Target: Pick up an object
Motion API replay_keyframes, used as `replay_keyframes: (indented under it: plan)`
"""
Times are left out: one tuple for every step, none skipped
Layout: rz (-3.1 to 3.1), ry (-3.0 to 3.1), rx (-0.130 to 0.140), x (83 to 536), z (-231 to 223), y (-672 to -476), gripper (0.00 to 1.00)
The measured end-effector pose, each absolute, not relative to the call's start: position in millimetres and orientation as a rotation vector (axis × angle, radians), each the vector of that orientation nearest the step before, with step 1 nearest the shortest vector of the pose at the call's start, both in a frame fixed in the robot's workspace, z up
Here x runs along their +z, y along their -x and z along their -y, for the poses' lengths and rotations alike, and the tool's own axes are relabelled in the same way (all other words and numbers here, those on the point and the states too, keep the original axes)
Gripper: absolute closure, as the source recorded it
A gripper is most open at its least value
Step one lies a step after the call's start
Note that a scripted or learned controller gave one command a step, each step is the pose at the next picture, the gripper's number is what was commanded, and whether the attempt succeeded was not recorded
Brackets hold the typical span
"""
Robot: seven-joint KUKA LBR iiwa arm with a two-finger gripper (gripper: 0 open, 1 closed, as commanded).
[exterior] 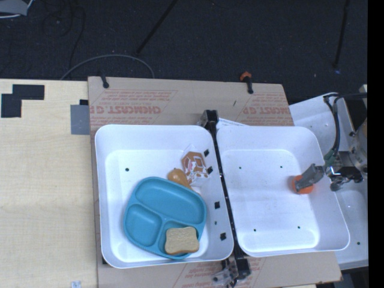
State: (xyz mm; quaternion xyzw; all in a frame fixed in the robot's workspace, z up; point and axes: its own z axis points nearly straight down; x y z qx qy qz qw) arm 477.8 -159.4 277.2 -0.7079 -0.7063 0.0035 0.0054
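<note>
Left of the central divider (219, 185), the left bin (114, 161) holds a blue tray (157, 212) carrying a tan sponge (181, 240), with a patterned packet (194, 164) just above. Right of it, the pincer (307, 180) hangs low beside a small orange object (304, 188); whether it is spread or pinching cannot be told. This looks like the grasp step, and the next move calls for a lift that proves the hold.

One fixed overhead camera looks down slantwise on both bins (114, 161).

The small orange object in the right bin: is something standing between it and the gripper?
Nothing visible does. The gripper is in the right bin, directly at the orange object, which lies by the bin's right wall. The blue tray sits in the left bin.
</note>
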Motion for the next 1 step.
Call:
replay_keyframes:
  plan:
    - [2.219, 2.219, 0.002, 282.0, 159.3, -479.4, 0.0]
